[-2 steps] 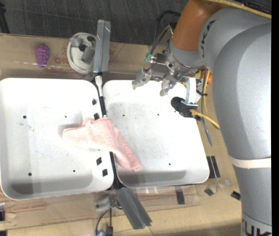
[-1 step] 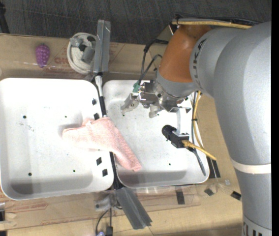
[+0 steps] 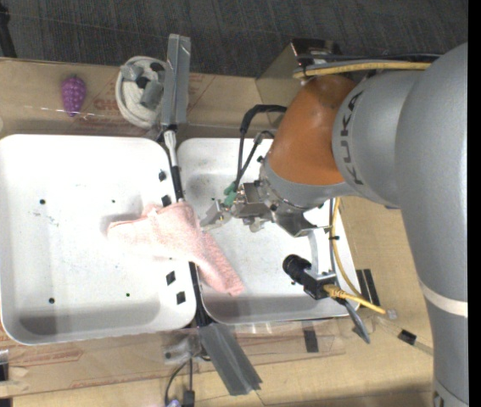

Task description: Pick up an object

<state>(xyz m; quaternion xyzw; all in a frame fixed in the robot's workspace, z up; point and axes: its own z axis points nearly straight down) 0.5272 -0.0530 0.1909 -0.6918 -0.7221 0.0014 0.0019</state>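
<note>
left of the divider between the two bins, the left bin (image 3: 19,227) has bare white floor w/ a few dark specks, then the near half of the pink cloth (image 3: 176,240). the cloth is the only loose thing in the bins, so prob. the pick target. it lies draped over the divider: one end flat on the left bin floor, the other end hanging down into the right bin (image 3: 257,308), towards that bin's front wall. behind the divider, on the surface, sit a purple toy (image 3: 73,94) and a white roll (image 3: 141,90), both outside the bins.

risks, as i judge them: cloth straddles the divider, so a pull from one side could drag it against the rim and slip it out of a thin pinch. fabric is limp and flat, so the jaws may close on a single fold or on nothing. a descent close to the divider could also hit the bin wall rather than the cloth.

right of the divider, the gripper (image 3: 220,213) sits low over the right bin, just beside the cloth's upper edge. whether it touches the fabric i can't tell. jaws: can't tell how far open, too small and cluttered w/ cables. no cloth visibly between them, so nothing held as far as can be seen.
</note>
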